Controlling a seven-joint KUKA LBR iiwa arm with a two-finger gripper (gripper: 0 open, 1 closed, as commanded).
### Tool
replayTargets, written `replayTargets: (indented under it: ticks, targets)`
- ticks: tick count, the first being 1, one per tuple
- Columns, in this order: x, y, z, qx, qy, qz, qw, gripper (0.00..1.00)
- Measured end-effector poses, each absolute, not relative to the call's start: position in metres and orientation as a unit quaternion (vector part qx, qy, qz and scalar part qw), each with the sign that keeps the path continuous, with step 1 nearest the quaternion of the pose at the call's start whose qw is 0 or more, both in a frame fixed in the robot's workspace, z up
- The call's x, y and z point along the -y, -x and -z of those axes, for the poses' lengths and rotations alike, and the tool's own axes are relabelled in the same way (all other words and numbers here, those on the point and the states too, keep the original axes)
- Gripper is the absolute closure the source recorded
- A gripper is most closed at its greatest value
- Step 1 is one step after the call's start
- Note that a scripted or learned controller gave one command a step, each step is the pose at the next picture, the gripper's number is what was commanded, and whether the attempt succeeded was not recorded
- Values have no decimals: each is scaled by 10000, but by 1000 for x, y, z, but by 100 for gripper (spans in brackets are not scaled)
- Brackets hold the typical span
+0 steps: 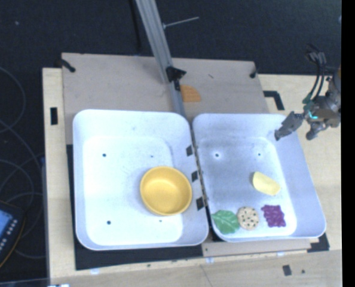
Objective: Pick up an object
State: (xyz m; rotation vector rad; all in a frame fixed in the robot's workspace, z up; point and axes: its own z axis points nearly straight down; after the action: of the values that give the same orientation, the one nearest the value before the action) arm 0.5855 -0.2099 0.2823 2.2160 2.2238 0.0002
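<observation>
Two-finger gripper (298,127) hangs at right white bin's (297,160) upper right rim, fingers spread, nothing between them. Pale yellow lemon-shaped toy (265,183) lies inside that bin, down-left of gripper, long axis slanting down-right

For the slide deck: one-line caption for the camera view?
End effector open at the right bin's top-right rim; yellow bowl in left bin.

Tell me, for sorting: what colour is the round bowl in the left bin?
Yellow bowl, camera view.
</observation>
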Motion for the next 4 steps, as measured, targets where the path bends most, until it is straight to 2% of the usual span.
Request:
replayTargets:
  ticks: [1, 2, 3, 4]
  targets:
    - [210, -586, -282, -7085, -7057, 1, 12, 0]
    - [207, -589, -220, -7075, -7067, 20, -12, 0]
    - [207, -590, -178, -7066, -7076, 17, -3, 0]
    - [214, -585, -117, -7068, -7074, 21, -10, 0]
